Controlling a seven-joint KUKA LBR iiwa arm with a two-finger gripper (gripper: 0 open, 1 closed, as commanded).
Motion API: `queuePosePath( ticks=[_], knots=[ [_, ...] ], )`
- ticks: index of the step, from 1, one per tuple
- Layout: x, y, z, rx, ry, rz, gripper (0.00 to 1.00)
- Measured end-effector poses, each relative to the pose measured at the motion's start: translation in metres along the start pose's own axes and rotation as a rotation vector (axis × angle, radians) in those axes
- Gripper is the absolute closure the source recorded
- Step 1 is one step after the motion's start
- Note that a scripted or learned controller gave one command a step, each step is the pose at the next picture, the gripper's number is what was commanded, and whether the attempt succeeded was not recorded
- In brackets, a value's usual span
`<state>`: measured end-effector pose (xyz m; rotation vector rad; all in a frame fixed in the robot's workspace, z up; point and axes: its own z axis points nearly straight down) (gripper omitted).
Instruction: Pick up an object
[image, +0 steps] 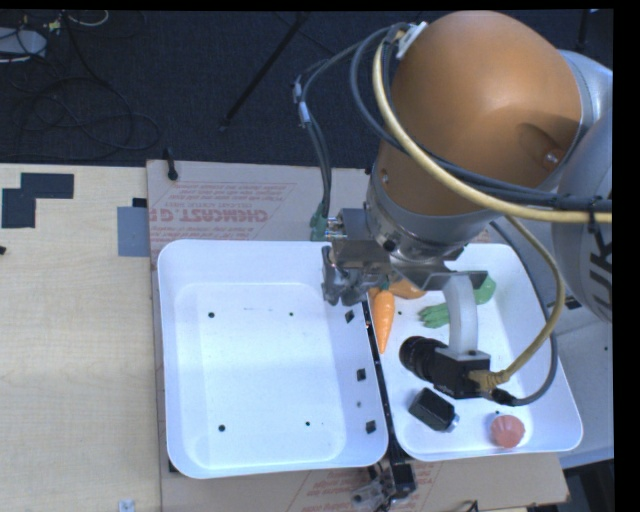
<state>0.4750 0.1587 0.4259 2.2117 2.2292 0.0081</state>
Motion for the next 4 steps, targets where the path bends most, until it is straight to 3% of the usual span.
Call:
queuePosePath(
  ticks=[1, 2, 3, 4],
  knots=[
    [0.049, 0.004, -0.096, -0.001, 0.000, 0.002, 1.00],
    [0.086, 0.022, -0.074, 0.010, -0.005, 0.005, 1.00],
    [0.084, 0.082, -0.112, 0.003, -0.004, 0.010, 1.00],
    [0.085, 0.079, -0.110, 0.010, -0.005, 0.004, 1.00]
  ],
)
